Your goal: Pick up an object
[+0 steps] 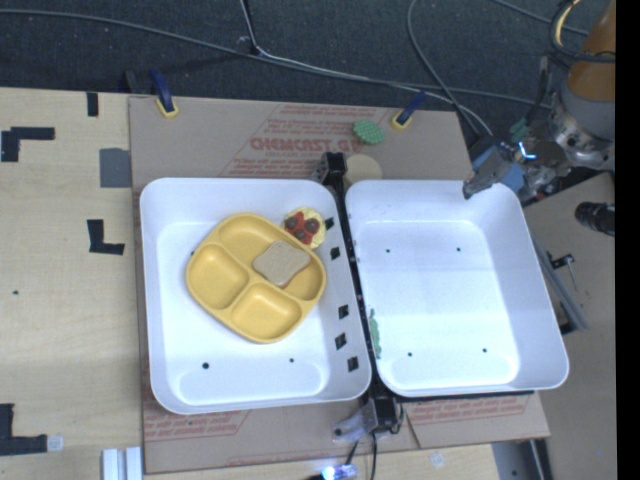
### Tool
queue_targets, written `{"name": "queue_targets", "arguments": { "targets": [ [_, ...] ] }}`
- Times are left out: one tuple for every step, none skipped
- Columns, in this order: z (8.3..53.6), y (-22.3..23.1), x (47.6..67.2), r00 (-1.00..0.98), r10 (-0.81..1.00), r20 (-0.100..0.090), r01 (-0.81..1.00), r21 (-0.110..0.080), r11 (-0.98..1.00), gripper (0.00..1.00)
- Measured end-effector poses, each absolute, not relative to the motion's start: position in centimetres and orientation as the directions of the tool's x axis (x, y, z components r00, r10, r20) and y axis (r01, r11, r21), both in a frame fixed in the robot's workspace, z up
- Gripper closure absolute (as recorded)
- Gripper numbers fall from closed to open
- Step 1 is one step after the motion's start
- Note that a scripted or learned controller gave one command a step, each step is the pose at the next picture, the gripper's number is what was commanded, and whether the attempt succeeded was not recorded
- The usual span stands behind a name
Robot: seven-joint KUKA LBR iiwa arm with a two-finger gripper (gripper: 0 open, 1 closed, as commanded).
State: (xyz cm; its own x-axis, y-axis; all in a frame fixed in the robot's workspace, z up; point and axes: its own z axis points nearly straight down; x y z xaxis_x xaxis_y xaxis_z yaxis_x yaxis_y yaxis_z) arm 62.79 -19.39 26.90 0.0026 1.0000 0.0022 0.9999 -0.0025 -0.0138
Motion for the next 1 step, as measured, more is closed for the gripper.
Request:
{"name": "queue_targets", "arguments": {
  "targets": [
    [27.73, -19.32, 63.01, -0.001, 1.0, -0.001, 1.0, -0.001, 0.001, 0.0]
  ]
}}
